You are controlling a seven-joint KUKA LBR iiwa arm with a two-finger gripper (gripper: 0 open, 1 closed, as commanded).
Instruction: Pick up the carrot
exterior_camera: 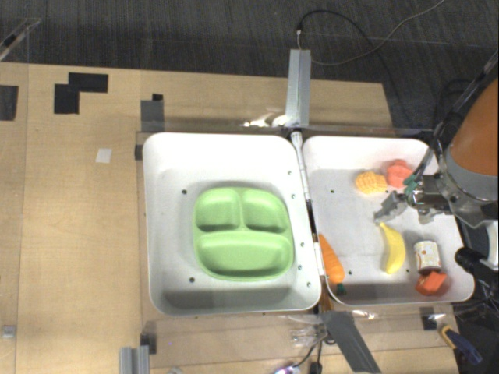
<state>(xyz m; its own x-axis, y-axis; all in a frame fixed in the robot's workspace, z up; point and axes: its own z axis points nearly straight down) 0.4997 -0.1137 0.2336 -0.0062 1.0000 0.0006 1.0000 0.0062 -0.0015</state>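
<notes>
The small orange plastic carrot (pixel 332 262) lies against the right white bin's (pixel 343 156) left wall. The claw (pixel 387 209) hovers nearby, fingers apart, above the yellow banana (pixel 393 249).

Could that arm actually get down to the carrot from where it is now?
Probably yes. The carrot lies uncovered in the right bin, nothing on top of it. But it sits against the bin's left wall, which may crowd the gripper. The banana lies apart.
</notes>
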